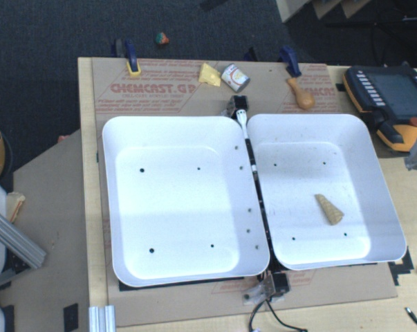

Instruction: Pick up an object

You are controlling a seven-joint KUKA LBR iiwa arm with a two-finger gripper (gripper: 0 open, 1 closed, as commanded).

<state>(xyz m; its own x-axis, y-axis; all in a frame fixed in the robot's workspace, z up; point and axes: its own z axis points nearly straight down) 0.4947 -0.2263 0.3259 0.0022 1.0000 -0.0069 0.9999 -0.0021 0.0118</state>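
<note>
A tan cone-shaped object point(329, 209) lay alone in the right bin point(374, 151), near its lower right corner, beside the left bin point(118, 144).

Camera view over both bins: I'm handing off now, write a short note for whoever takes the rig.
Things: one tan cone-shaped piece lies flat in the right bin, toward its lower right. On the board behind the bins: a yellow wedge, a small white box, a wooden-handled tool.
Done: nothing lifted yet.
Left: bring the arm in over the right bin and pick up the cone piece.
</note>
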